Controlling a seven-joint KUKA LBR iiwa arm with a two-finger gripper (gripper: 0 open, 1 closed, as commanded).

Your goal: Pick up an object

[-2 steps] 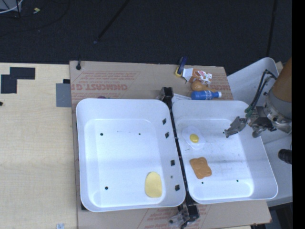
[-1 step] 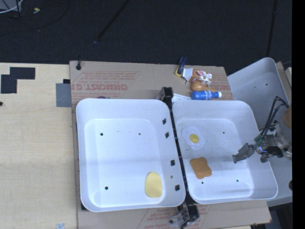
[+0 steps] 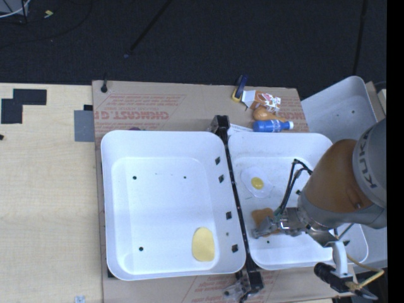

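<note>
Grey metal gripper (image 3: 265,227) sits low in the right bin (image 3: 297,145), just right of the divider between the bins. Whether it grips anything cannot be told at this resolution. Brown object (image 3: 261,215), the nearest candidate, lies touching or just beside the gripper on its far side, slightly toward the divider; its long axis cannot be told. Fried-egg toy (image 3: 256,183) lies farther up the right bin, apart from the brown object. Yellow oval (image 3: 203,243) rests across the divider in the left bin (image 3: 120,169), well apart from the gripper.
</note>
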